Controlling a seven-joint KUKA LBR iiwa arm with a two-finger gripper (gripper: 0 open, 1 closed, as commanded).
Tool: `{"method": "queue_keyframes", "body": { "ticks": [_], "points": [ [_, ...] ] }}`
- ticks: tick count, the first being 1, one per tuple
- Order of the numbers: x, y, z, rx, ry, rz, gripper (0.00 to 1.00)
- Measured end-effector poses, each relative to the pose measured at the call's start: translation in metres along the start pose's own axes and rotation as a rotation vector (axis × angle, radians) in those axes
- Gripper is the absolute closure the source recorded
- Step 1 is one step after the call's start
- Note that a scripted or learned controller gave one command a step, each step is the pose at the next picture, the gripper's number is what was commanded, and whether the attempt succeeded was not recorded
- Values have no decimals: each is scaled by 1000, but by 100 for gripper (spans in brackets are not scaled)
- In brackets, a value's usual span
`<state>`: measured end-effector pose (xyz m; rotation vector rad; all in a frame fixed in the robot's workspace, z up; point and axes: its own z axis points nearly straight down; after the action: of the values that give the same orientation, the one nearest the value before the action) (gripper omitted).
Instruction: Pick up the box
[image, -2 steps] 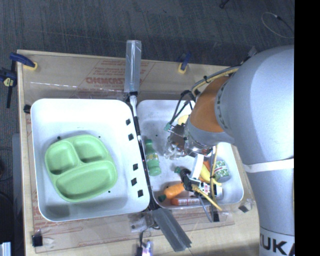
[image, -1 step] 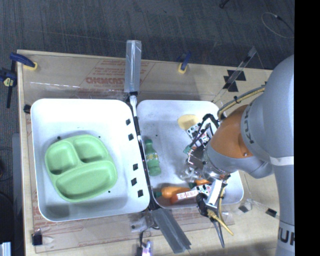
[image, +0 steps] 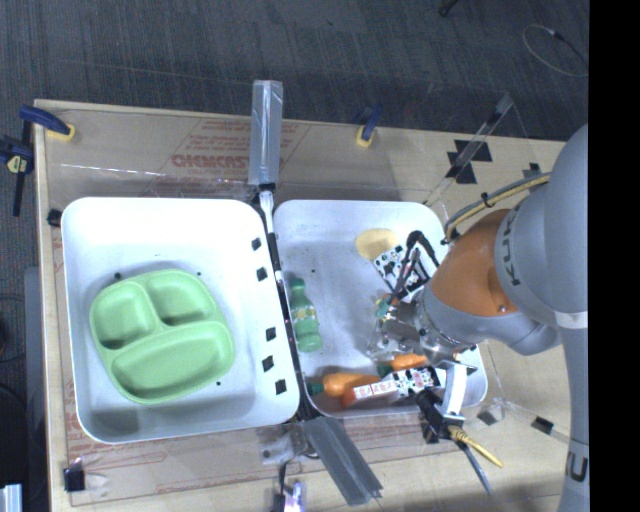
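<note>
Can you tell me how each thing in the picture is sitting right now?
green plate: lying flat in the left bin.
green bottle: lying on its side by the right bin's left wall.
orange bottle: lying on its side at the near edge.
yellow thing: lying flat near the far edge.
arm: reaching over the right bin.

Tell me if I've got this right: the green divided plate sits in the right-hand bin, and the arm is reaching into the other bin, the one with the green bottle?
Not quite. The camera view shows the green divided plate in the left bin, not the right. The rest stands: the arm reaches into the other bin, where the green bottle lies.
</note>
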<state>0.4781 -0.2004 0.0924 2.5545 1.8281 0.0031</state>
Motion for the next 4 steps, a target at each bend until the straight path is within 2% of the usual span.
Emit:
{"method": "queue_keyframes", "body": {
  "ticks": [1,2,3,4],
  "points": [
    [55,-19,1,5,1,-392,100],
    [161,-40,-99,3,0,-411,100],
    [110,-38,-99,5,0,-471,100],
    [52,-20,-47,5,0,-555,100]
  ]
}}
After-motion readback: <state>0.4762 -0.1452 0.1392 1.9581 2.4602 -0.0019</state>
